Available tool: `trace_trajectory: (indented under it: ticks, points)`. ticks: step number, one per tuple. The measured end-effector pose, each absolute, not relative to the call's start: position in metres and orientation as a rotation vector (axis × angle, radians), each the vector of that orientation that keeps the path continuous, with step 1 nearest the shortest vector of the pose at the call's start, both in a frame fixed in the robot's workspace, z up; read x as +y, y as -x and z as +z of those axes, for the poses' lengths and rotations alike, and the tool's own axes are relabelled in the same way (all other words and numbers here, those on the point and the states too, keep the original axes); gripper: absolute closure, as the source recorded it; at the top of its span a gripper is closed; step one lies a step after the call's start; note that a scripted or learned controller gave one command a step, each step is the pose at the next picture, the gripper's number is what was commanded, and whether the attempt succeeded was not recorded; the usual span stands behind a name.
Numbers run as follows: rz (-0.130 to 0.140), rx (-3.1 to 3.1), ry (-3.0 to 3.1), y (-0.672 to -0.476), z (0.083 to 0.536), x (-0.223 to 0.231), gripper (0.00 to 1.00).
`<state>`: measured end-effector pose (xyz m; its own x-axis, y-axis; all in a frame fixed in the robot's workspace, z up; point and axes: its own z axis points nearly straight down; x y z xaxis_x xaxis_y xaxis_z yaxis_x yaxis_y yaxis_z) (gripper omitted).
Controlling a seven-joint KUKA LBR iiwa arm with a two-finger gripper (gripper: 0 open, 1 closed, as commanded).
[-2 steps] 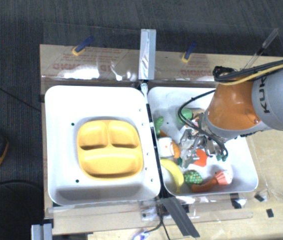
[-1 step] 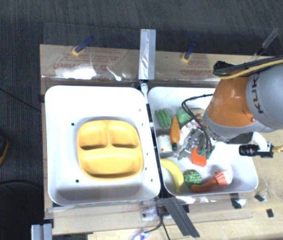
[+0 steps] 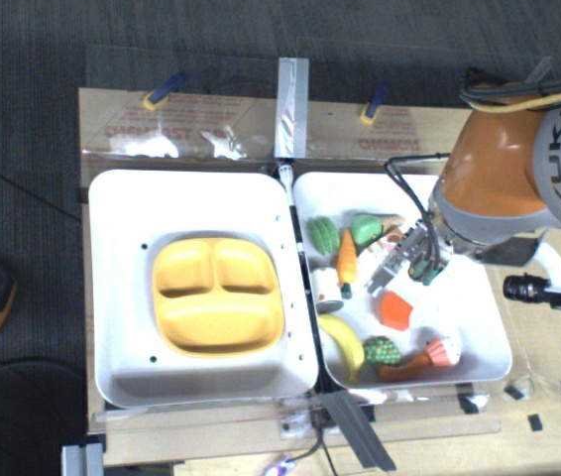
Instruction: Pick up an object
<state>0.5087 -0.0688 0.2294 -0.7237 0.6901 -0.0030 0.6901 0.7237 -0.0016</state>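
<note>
The right bin (image 3: 479, 296) holds several toy foods. An orange carrot (image 3: 347, 255) lies beside two green pieces (image 3: 323, 234) (image 3: 365, 229). A red-orange block (image 3: 395, 310) sits mid-bin. Along the front lie a yellow banana (image 3: 343, 340), a green and brown piece (image 3: 386, 353) and a pink and white piece (image 3: 442, 351). My gripper (image 3: 392, 268) hangs low over the bin's middle, just above the red-orange block and right of the carrot. Nothing is visibly held in it.
The left bin (image 3: 122, 266) holds a yellow divided tray (image 3: 217, 296). A small white cylinder (image 3: 327, 287) stands by the divider between the bins. The arm's orange band (image 3: 494, 172) covers the right bin's far right corner.
</note>
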Motion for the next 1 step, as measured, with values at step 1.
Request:
trace_trajectory:
  ticks: [1]
  points:
    - [-0.004, 2.914, -1.167, -0.5087, 0.2295, -0.0688, 0.00]
